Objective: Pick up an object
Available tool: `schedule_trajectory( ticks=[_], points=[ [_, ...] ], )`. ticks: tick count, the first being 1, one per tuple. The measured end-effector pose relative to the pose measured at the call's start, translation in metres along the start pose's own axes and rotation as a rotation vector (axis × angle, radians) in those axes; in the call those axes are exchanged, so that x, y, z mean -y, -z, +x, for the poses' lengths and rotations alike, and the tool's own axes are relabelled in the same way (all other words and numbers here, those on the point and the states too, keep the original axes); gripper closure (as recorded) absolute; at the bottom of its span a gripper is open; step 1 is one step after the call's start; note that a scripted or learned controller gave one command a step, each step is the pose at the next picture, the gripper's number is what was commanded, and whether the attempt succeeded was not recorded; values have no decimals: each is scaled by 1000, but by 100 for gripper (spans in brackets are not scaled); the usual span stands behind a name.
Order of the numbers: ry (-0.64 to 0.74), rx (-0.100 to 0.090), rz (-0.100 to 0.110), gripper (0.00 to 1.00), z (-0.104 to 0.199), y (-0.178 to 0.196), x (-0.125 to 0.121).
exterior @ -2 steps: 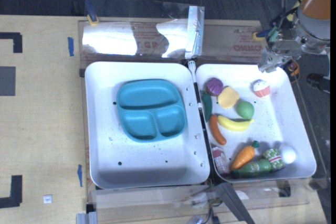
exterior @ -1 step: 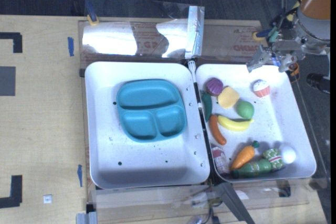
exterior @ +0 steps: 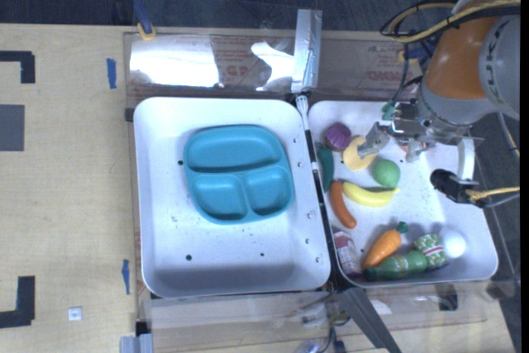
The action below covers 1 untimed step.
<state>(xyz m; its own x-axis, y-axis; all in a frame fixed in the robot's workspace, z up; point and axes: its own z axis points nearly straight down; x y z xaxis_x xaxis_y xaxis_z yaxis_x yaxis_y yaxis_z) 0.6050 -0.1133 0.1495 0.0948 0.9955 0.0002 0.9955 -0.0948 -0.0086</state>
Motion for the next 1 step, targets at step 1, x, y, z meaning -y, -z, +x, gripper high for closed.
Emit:
schedule_trajectory(
  ticks=[1],
  points=[
    [9, 0, -11, 0, -21, -62, -4]
  ],
)
